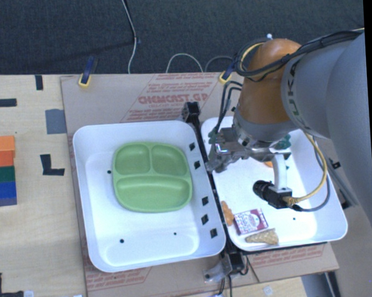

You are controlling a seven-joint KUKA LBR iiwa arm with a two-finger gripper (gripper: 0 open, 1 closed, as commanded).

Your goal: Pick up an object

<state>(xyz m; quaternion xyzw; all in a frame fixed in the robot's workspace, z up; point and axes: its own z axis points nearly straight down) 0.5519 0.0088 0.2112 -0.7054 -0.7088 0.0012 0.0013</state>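
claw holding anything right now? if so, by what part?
Cannot be told. The claw sits low over the right bin, with the wrist covering its tips. The purple packet and the cone-shaped piece lie apart from it.

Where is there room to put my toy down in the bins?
Best spot: the left bin, on the bare floor below the green plate. The right bin is crowded: the arm hangs over it, snacks along its near edge.

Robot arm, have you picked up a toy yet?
Not yet, as far as I can see. The gripper hangs over the right bin, nothing visibly between its fingers. The purple packet, orange stick and tan wedge lie there unpicked. Grasping and lifting remain.
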